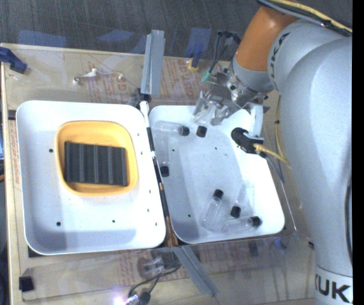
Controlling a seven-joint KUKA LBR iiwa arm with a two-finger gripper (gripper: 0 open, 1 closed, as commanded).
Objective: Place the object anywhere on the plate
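Two tool (211, 115) fingers slightly apart, gripping nothing, hovering over right bin (267, 189) far edge.

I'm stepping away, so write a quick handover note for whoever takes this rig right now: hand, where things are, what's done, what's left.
Hand: hovering over the far end of the right bin; whether it is open or shut cannot be told, and nothing shows between its tips.
Plate: yellow, in the left bin, carrying a dark ribbed insert and no vial.
Vials: clear with black caps, all in the right bin; two near the hand, several at the near end.
Done: nothing placed.
Left: grasp one vial, carry it to the plate, release.
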